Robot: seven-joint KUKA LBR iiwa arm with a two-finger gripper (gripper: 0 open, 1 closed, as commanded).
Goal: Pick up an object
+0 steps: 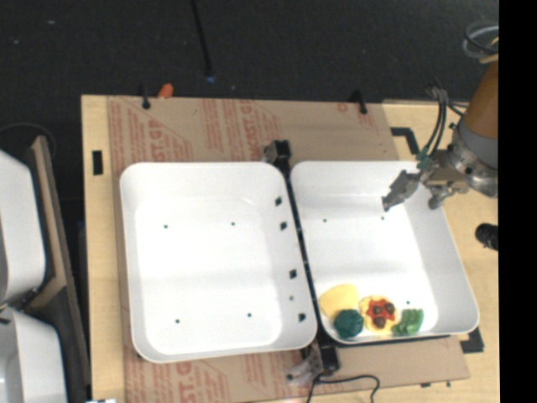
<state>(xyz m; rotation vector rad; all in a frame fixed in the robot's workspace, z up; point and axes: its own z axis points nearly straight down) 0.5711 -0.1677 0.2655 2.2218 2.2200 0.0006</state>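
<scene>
1. My gripper (417,190) hangs over the right bin's (361,233) far right part, fingers spread, holding nothing.
2. That bin's near edge holds a yellow piece (337,297), teal ball (348,323), red-and-yellow toy (382,311) and green piece (409,321).
3. The left bin (151,309) sits alongside.

A light wooden bench (109,250) carries a brown cardboard sheet (210,133) printed with red lettering; on the sheet sit two shallow white bins side by side, their inner walls touching; the left bin (134,225) has small dark dots on its floor; the right bin (445,259) lies just beside it; black clips (294,250) run down the seam between them, with a larger black clamp (278,151) at the far end of the seam; a small orange piece (166,91) rests at the bench's far edge; a thin black cable (199,28) crosses the dark floor (319,32) behind; white containers (21,225) stand off to the left, beside a wooden board (52,225).
</scene>
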